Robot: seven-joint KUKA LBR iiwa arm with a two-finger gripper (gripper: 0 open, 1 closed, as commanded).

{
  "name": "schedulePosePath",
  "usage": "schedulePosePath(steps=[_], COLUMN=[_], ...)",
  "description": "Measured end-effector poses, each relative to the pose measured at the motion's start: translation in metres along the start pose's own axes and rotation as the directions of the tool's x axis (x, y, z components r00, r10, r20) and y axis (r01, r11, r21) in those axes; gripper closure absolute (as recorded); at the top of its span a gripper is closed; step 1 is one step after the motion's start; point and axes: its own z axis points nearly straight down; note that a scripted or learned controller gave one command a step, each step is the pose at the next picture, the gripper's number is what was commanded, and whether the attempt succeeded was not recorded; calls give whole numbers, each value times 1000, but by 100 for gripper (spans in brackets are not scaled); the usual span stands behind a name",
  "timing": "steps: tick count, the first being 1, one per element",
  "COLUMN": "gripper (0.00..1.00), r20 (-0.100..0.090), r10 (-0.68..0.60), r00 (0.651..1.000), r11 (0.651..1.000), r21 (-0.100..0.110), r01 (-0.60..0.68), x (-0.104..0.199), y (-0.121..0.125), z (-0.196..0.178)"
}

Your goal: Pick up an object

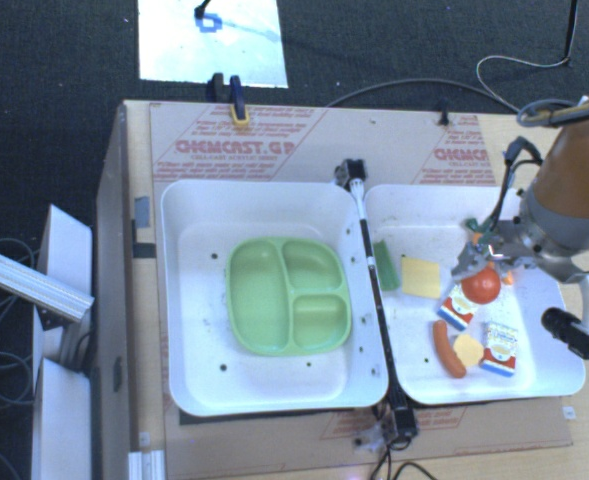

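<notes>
— Dark carpet surrounds the tabletop [274, 133], which carries two shallow white bins side by side. What lies in the left bin [189, 218]?

— A green divided plate [289, 295], flat near the middle.

— And the right bin [414, 213]?

— A green stick [385, 265] along its left wall, a yellow square slice [422, 277] just beside that, a red tomato [482, 286] further right, a sausage [449, 349] toward the front, a small yellow wedge [468, 349] touching the sausage, and two small red, white and blue cartons, one carton [456, 310] below the tomato, the other carton [500, 348] near the front right.

— Where is the arm [574, 183]?

— It reaches in from the right, over the right bin. Its pincer [484, 258] hangs right above the tomato.

— Spread or pressed together?

— I cannot tell; the tips blur into the tomato and the clutter around it.
</notes>
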Motion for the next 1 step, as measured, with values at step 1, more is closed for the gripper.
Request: schedulePosePath(steps=[1], gripper=[100], r20=[1], r10=[-2], r00=[1000], r11=[1000], r21=[-2], r01=[2], x=[-1], y=[35], z=[-31])
